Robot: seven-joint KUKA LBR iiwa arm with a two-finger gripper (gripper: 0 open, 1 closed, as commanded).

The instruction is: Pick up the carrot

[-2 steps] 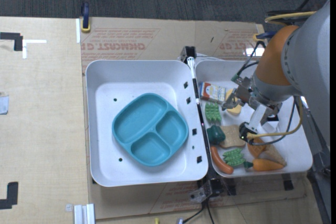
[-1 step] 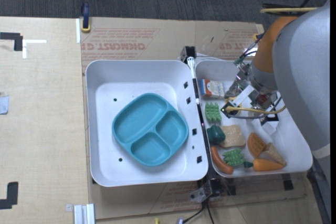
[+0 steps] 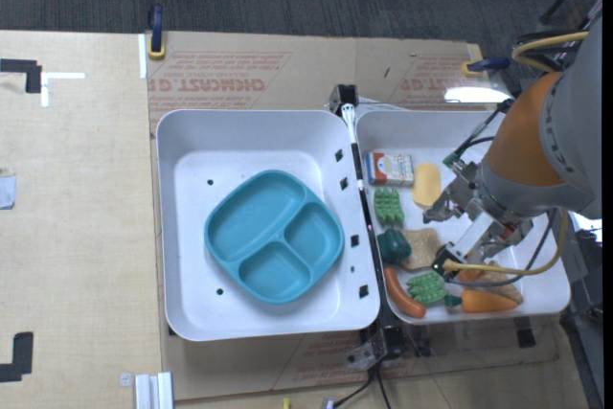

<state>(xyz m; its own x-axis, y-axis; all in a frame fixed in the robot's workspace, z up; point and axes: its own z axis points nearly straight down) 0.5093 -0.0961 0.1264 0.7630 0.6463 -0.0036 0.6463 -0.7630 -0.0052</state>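
We see two shallow white bins side by side on a bench. The left bin (image 3: 172, 235) holds one teal plate (image 3: 275, 236) with three compartments, lying near its middle. The right bin (image 3: 536, 306) holds a scatter of toy foods.

One grey arm (image 3: 565, 139) with an orange band reaches in from the right, over the right bin. Its gripper (image 3: 450, 261) hangs low above the near part of that bin; we cannot tell how the pincer stands, because the wrist and cables cover it.

In the right bin we count one small red and white carton (image 3: 391, 169) at the far left, one yellow piece (image 3: 426, 186) just right of it, one green ridged piece (image 3: 387, 205) below the carton, one tan piece (image 3: 420, 247), one dark green piece (image 3: 392, 245) beside it, one red sausage (image 3: 403, 293) at the near left, one leafy green piece (image 3: 424, 286), and one orange carrot (image 3: 488, 300). The carrot lies flat along the near wall, just near of the gripper.
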